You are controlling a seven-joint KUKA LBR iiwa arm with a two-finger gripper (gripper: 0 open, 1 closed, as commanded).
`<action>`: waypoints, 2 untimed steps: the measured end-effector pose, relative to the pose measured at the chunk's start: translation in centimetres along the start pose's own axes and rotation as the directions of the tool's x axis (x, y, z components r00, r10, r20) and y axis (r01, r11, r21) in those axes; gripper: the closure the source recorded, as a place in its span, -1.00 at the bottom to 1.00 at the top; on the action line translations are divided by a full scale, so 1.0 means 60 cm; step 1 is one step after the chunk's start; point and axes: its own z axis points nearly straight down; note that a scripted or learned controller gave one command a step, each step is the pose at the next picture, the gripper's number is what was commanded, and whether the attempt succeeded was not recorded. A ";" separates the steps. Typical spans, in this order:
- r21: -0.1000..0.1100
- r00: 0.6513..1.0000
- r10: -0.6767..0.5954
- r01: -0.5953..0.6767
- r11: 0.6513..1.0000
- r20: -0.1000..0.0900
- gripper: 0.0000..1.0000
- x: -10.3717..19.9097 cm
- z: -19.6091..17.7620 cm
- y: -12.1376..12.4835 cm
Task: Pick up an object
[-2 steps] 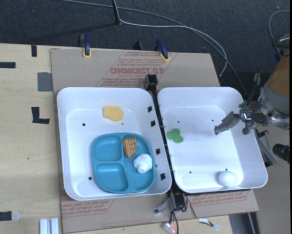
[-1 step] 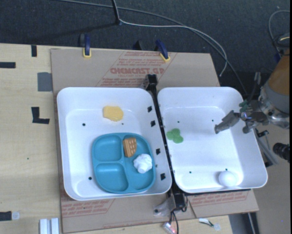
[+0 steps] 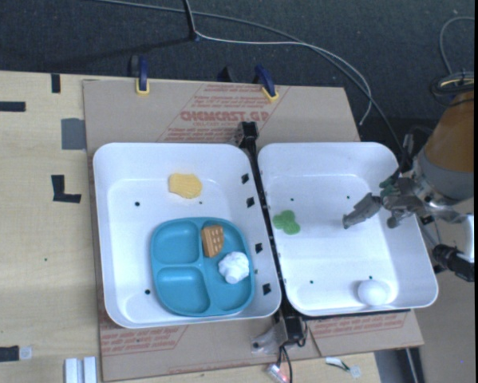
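Grey two-finger end effector (image 3: 358,216) w/ fingers spread, holding nothing, above right white bin (image 3: 398,282). Risk: small flat green piece (image 3: 286,223) lies apart; closing here grabs air.

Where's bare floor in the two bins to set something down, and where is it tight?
Right bin: open floor between the green piece and the white ball, and along the far wall; the gripper hangs over the right side. Left bin: a patch left of the yellow piece; the blue tray crowds the near half.
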 end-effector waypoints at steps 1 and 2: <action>0.001 1.000 0.000 0.000 1.000 -0.001 -1.00 -0.005 0.104 -0.005; -0.001 1.000 0.000 0.000 1.000 0.000 -1.00 -0.004 0.192 -0.007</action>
